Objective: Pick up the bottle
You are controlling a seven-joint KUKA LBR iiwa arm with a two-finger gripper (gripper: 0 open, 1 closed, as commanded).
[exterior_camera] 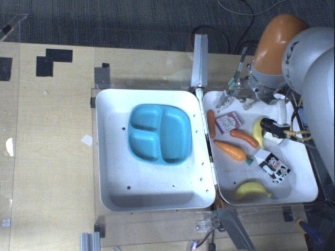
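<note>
My gripper hangs over the far left corner of the right bin, just beyond a small pink and white packet. Nothing shows between its fingers. A small white thing with black markings, possibly the bottle, lies near the bin's right side, well in front of the gripper. I cannot tell its shape for sure.
The right bin also holds a red sausage along its left wall, two orange carrots, a yellow banana and another banana at the front. A blue divided plate lies in the left bin.
</note>
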